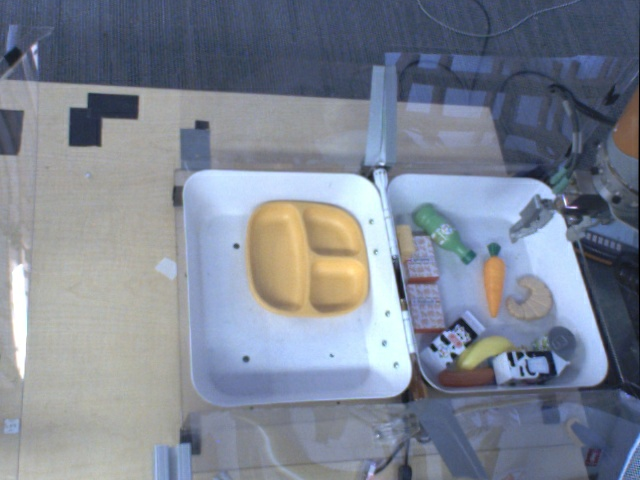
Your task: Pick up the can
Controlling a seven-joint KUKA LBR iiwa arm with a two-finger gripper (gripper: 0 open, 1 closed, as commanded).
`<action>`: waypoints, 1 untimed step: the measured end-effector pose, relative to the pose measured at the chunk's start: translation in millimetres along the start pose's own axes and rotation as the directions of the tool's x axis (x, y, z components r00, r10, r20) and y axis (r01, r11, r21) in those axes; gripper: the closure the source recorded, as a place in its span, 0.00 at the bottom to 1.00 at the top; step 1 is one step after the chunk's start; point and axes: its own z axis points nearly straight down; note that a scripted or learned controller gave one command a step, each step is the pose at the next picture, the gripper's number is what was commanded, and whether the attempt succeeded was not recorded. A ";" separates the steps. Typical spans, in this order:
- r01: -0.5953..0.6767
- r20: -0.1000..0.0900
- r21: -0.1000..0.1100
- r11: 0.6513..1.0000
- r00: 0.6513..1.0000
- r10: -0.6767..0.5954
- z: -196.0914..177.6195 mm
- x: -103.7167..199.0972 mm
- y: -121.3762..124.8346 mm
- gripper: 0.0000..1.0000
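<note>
The can (561, 343) is a small grey cylinder standing in the near right corner of the right bin (590, 298), touching a black-and-white carton (527, 366). My gripper (552, 221) hangs over the far right part of that bin, well behind the can and above the bin floor. It is open, with nothing between its fingers (528, 218). A croissant-shaped piece (530, 298) lies between the gripper and the can.
In the right bin lie a green bottle (443, 233), a carrot (493, 279), red boxes (425, 283), a banana (483, 350) and a sausage (466, 377). The left bin (215, 298) holds a yellow divided plate (306, 257). Cables run behind the right bin.
</note>
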 end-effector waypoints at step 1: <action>0.079 -0.001 0.002 0.997 0.997 -0.079 145.7 17.4 44.2 0.00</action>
